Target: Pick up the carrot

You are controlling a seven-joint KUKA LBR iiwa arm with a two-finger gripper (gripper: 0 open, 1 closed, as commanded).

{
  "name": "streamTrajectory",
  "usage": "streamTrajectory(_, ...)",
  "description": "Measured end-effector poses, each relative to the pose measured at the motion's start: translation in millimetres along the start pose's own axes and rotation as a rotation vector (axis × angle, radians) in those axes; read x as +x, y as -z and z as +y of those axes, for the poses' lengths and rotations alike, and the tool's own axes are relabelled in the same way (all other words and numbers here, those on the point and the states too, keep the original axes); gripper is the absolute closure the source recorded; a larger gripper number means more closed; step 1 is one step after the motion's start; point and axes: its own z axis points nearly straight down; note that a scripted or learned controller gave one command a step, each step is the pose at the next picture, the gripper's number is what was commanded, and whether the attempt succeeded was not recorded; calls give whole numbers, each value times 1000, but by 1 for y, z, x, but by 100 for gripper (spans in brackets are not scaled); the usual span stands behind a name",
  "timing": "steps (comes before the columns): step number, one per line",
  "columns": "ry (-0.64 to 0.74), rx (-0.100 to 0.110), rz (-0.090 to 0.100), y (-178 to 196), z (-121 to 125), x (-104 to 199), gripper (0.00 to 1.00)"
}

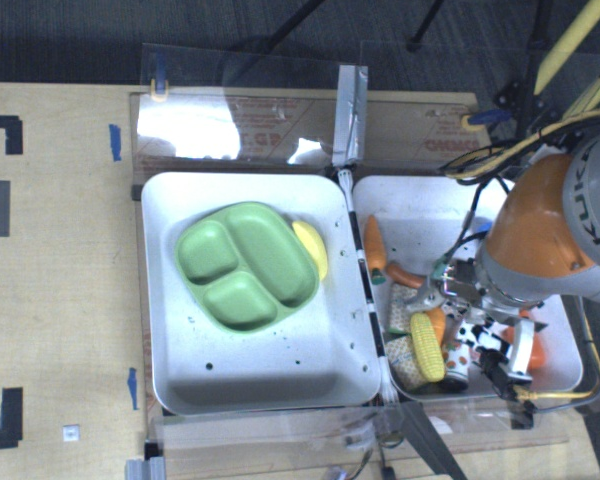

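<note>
The carrot (375, 245), orange and tapered, lies against the left wall of the right bin (420, 203), pointing toward the back. My gripper (456, 308) hangs low over the middle of that bin, to the right of the carrot and a little nearer the front, among a cluster of toys. It is apart from the carrot. The grey wrist and orange band hide the bin's right half.
Under and beside the gripper lie a yellow corn cob (426, 346), a reddish-orange piece (406, 277), an orange item (435, 320), a black-and-white spotted toy (468, 344) and a red item (527, 350). The left bin (170, 218) holds a green divided plate (246, 265) and a yellow fruit (312, 247).
</note>
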Motion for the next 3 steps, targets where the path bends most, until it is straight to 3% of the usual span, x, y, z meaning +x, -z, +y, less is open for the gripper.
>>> streamTrajectory(1,-56,-33,7,-8,8,-23,0)
streamTrajectory(2,-72,-29,-6,4,6,-32,100)
streamTrajectory(3,-71,-26,-5,4,6,-31,0)
